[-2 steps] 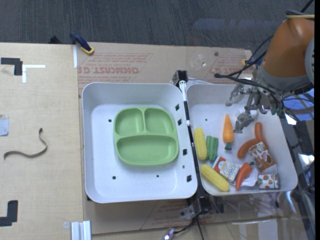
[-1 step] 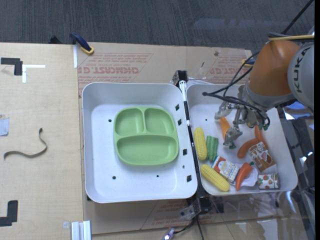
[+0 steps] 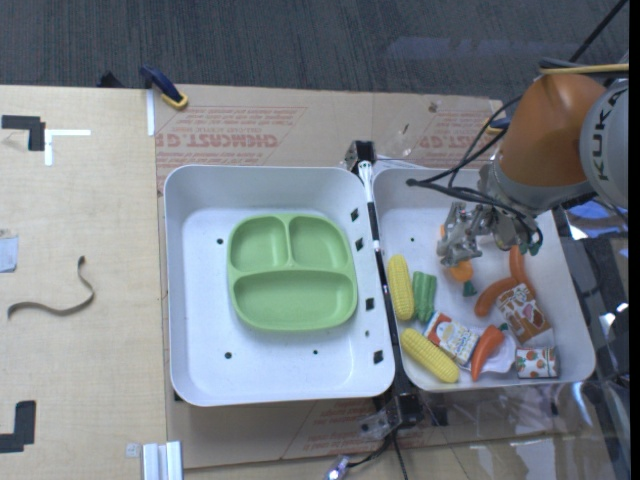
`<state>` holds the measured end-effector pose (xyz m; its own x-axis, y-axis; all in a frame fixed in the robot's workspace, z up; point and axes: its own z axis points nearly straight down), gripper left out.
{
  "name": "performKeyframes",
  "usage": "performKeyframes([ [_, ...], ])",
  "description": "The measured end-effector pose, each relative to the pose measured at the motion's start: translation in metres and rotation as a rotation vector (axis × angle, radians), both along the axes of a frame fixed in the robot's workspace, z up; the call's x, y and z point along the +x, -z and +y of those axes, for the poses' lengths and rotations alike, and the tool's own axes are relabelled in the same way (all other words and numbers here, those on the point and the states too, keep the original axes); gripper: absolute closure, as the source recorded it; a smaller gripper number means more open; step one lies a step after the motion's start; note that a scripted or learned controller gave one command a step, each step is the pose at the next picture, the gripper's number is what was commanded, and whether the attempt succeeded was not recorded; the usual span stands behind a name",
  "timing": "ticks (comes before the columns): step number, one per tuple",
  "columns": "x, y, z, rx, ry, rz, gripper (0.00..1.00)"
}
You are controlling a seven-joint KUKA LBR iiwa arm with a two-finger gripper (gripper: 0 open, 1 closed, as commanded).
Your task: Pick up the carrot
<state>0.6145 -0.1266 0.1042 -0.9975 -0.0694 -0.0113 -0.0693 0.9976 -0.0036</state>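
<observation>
1. The gripper [image 3: 460, 251] hangs over the right bin [image 3: 400, 200], its fingers closed around a small orange carrot [image 3: 461, 269].
2. Just below and right of it lie a sausage [image 3: 497, 295] and a second carrot [image 3: 487, 349].
3. Two corn cobs [image 3: 401, 286] lie to its lower left.

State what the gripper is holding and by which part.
The gripper is over a small orange piece in the right bin; whether it is held cannot be told.

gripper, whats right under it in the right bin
Beneath the gripper a small orange piece shows against the right bin floor, maybe the carrot. The fingers cover its top, so I cannot tell its full shape or whether it is gripped.
</observation>
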Motion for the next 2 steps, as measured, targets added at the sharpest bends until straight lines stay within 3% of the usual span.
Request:
performKeyframes([
  [1, 0.002, -0.011, 0.001, -0.002, -0.003, -0.007, 1.0],
  [2, -0.086, 0.012, 0.009, 0.001, -0.109, 0.009, 1.0],
])
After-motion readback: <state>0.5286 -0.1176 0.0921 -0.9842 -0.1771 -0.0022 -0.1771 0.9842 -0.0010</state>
